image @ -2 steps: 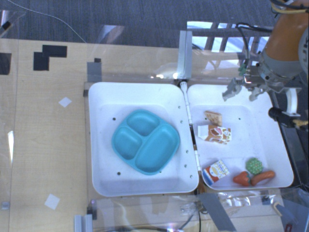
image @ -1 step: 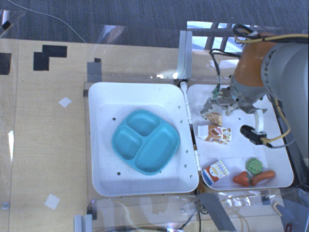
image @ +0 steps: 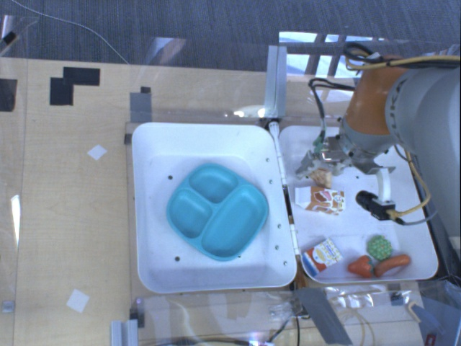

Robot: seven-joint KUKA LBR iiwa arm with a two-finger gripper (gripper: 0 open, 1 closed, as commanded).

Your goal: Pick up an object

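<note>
Over the right white bin (image: 425, 262), the grey arm's tool (image: 322, 166) hovers above a small orange-and-white packet (image: 325, 200); its opening cannot be judged. Descending off-centre, it might nudge the packet aside.

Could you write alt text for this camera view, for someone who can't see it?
A grey robot arm reaches into the right bin, its gripper low over a small carton; another carton and toy vegetables lie nearer. The left bin holds a blue plate.
</note>
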